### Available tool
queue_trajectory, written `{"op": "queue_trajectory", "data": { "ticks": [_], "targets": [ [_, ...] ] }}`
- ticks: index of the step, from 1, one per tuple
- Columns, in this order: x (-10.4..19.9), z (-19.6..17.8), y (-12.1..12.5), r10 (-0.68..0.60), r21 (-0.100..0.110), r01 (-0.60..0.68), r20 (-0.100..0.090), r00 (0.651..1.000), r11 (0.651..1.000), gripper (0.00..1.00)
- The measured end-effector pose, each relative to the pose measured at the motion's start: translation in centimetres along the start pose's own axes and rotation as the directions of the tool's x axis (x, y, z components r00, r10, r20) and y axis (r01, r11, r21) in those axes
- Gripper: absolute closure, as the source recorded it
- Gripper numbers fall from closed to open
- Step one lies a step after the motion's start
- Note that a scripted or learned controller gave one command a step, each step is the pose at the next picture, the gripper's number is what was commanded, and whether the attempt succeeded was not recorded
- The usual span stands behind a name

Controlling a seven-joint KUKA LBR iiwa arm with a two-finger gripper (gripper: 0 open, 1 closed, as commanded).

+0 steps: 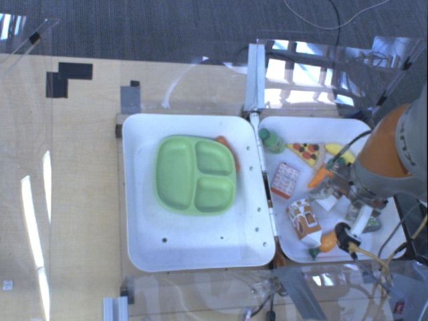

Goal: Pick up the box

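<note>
Only a red-and-white printed box point(285, 179), its label unreadable, beside the hand point(328, 191)

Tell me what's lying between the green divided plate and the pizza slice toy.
In the camera view, the bins' shared rims and a green toy lie between the green plate and the pizza slice.

A divided plate point(196, 174) lies in the left bin point(144, 246); the box point(285, 179) lies in the right bin point(289, 249).
</note>
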State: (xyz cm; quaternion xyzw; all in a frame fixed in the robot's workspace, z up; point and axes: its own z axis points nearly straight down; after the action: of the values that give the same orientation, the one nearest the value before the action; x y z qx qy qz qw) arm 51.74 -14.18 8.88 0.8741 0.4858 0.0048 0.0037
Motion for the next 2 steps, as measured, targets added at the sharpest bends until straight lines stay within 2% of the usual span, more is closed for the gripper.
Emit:
{"op": "queue_trajectory", "data": {
  "ticks": [1, 2],
  "targets": [
    [6.0, 0.3, 7.9, 0.205, 0.005, -0.205, 0.003, 0.979, 0.979, 0.0],
    [8.6, 0.4, 10.1, 0.396, 0.052, -0.398, 0.049, 0.917, 0.916, 0.0]
  ]
}}
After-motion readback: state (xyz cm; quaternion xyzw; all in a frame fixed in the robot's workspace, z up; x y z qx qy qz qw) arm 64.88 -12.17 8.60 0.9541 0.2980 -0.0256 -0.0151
